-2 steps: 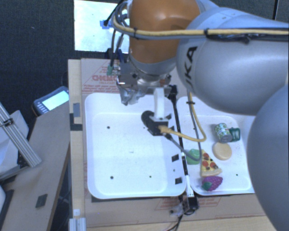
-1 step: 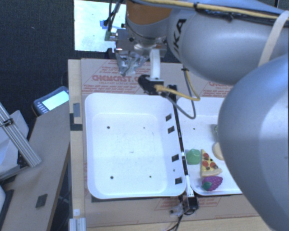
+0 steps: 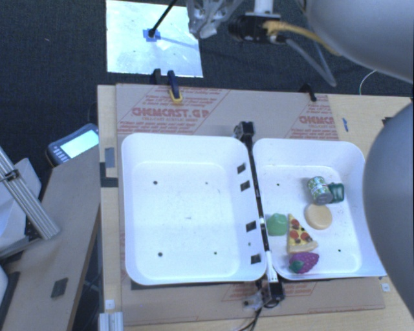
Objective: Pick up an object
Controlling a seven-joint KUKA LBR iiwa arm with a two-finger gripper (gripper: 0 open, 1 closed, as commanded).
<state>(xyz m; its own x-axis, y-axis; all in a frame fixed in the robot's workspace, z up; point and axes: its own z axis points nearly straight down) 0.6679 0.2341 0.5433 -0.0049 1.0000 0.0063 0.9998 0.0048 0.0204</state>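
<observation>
Camera view: arm raised off the bins, nothing gripped

Camera view looks down at a slant on the bench [image 3: 110, 116], whose top is lined with printed cardboard and carries two shallow white bins side by side, joined by a black clip strip along their shared edge. The left bin [image 3: 132, 213] shows just its bare floor with small dark marks. The right bin [image 3: 352, 155] holds every candidate for the pick, all gathered toward its near half. A small green-and-white can [image 3: 317, 189] lies on its side with a dark green piece touching it. Just nearer sits a pale tan disc [image 3: 318, 216]. Toward the shared edge lies a green rounded toy [image 3: 277, 224], and beside it a pizza slice toy [image 3: 299, 235]. Closest to the near edge is a purple grape cluster [image 3: 304, 262], just beside the pizza's crust. These five sit close together but mostly apart, which I judge leaves room for fingers around the disc or the grapes.

The gripper [image 3: 206, 18] sits at the top of the frame, past the bench's far edge and well apart from both bins, likely parked there to give the camera a clean look at the contents. It is cropped and blurred, so whether it is open or closed cannot be told; nothing is visibly held. The grasp has not yet begun.
</observation>
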